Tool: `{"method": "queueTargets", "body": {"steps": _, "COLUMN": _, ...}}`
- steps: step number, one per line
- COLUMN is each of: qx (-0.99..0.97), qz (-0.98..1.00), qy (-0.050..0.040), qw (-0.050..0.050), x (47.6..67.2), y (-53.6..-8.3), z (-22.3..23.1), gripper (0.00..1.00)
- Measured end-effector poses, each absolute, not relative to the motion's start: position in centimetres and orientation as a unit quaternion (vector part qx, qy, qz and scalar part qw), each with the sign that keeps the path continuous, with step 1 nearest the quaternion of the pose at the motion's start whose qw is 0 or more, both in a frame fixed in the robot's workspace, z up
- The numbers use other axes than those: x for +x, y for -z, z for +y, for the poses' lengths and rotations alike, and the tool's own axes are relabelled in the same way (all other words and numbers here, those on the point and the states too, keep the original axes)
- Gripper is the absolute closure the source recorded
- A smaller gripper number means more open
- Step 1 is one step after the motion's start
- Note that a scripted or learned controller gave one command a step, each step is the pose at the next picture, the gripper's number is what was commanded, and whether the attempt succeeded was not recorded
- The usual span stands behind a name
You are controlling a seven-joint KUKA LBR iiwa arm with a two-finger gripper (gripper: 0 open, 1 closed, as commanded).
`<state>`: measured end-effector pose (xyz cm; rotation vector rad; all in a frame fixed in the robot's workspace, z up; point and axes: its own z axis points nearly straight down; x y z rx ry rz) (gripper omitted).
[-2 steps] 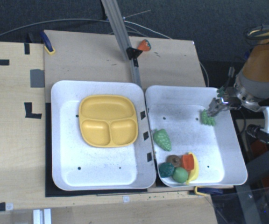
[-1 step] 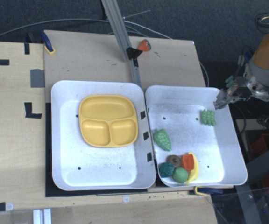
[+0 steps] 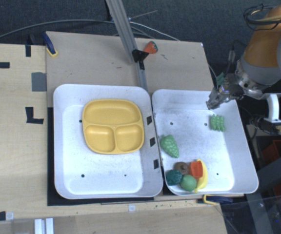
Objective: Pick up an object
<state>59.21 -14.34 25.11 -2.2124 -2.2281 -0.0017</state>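
Note:
My gripper hangs over the far right part of the right bin, fingertips pointing down and left. Nothing shows between them. A light green bumpy toy lies just below the gripper, near the bin's right wall. A darker green leafy toy rests near the bin's left wall. In the bin's front left corner sits a cluster: a brown ring, a red piece, a yellow banana, a green ball and a dark green piece.
The left bin holds a yellow divided plate. A grey pole slants in from the top to the seam between the bins, with an orange clamp beside it. The arm's orange band is at the right.

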Motion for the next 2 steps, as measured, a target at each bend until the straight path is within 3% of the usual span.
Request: {"method": "queueTargets", "body": {"steps": 2, "qx": -0.705, "qz": -0.709, "qy": -0.0004, "qw": 0.001, "x": 60.9, "y": -25.0, "z": -4.6, "gripper": 1.0}}
